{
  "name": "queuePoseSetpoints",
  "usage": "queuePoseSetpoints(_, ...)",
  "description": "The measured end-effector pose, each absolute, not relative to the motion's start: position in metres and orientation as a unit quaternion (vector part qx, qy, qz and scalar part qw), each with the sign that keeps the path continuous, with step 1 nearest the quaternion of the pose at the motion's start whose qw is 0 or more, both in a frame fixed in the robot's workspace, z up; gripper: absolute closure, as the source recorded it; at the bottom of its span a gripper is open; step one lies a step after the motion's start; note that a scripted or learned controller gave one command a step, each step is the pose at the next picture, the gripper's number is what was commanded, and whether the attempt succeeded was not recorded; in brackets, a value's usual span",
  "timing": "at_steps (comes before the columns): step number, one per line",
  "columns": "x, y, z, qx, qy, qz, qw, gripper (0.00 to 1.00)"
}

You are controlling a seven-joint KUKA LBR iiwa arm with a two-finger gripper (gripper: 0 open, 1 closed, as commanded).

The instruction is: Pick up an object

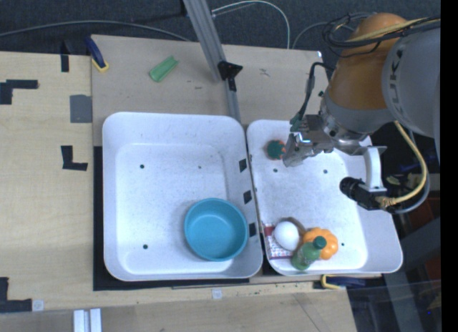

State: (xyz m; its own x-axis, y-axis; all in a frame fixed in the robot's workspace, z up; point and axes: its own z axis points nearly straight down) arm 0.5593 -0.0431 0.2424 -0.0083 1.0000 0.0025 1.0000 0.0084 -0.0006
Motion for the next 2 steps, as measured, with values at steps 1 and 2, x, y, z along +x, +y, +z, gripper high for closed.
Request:
queuePoseSetpoints(1,0.561,0.013,0.248,-0.704,-0.71,-0.0004,0.001,1.0)
queuePoseSetpoints(2,0.57,0.063,0.248,-0.705,-0.71,0.0,0.001,1.0)
